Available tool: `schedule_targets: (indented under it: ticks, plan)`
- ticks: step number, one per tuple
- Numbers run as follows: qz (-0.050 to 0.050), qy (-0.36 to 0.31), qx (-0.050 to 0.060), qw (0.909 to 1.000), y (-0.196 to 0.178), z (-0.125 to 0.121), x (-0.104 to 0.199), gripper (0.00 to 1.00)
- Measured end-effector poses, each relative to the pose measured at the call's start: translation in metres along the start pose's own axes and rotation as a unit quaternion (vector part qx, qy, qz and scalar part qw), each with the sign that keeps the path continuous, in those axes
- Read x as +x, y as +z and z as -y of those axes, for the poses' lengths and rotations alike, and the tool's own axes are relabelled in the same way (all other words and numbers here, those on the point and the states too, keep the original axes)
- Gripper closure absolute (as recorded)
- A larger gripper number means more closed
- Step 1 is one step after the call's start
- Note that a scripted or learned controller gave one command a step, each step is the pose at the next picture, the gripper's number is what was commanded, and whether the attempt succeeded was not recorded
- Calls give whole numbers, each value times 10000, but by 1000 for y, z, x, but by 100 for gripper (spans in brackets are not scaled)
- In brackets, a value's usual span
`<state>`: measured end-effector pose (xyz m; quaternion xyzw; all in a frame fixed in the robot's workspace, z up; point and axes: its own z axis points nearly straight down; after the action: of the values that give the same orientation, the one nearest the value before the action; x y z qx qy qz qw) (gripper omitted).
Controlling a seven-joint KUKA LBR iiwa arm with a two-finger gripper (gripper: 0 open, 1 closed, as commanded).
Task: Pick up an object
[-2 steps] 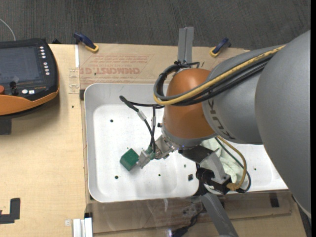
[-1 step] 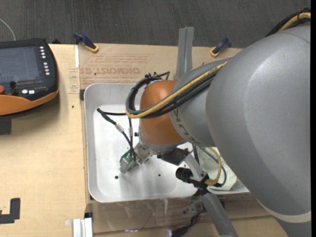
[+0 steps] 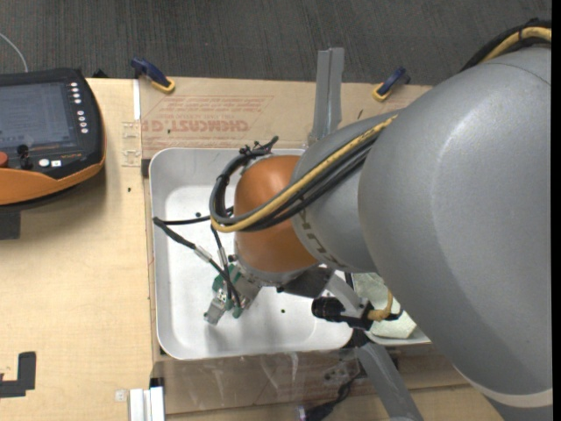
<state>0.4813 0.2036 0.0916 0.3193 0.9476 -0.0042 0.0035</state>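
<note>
White bin (image 3: 175, 340) holds the gripper (image 3: 221, 307), lowered; whether it grips anything, I cannot tell.

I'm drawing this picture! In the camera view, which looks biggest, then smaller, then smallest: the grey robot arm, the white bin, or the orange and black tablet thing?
1. Grey robot arm, though it's nearest the camera.
2. White bin.
3. Tablet, partly cut off at the edge.

Even, fairly bright light falls from overhead, with the white bin (image 3: 175, 235) as the brightest patch, close to washed out along its floor. Left of the bin, the wooden bench (image 3: 70, 279) looks flat and shadowless. The grey arm (image 3: 456, 217) over the bin's right side carries a soft sheen (no hard glare) and looks slightly soft, being nearest the lens.
</note>
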Motion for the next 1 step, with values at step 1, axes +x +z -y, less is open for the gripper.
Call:
schedule_targets:
  ticks: [1]
  plan:
    - [94, 93, -14, 9999, -5, 4, -12, 100]
